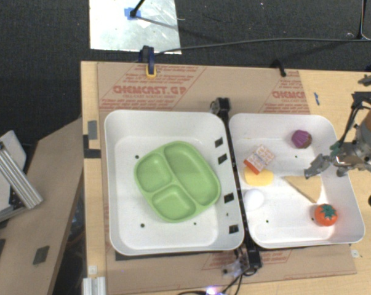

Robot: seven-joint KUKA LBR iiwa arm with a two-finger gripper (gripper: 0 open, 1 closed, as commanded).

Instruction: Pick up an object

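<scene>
My gripper (328, 168) hangs over the right side of the right bin (277, 237), reaching in from the right edge. It is open, and nothing shows between its fingers. A tan wedge (303, 188) lies just below and left of it. An orange-red tomato-like toy (325, 214) sits near the bin's front right corner. A purple object (301, 139) rests at the back right. Toward the bin's left side lie a red and white box (259, 158), a yellow piece (259, 178) and a white round piece (253, 198).
The left bin (127, 226) holds a green divided plate (176, 180). A black divider with clips (229, 171) runs between the bins. Cardboard (191, 88) lies under both bins, and a silver sheet (133, 17) lies at the back.
</scene>
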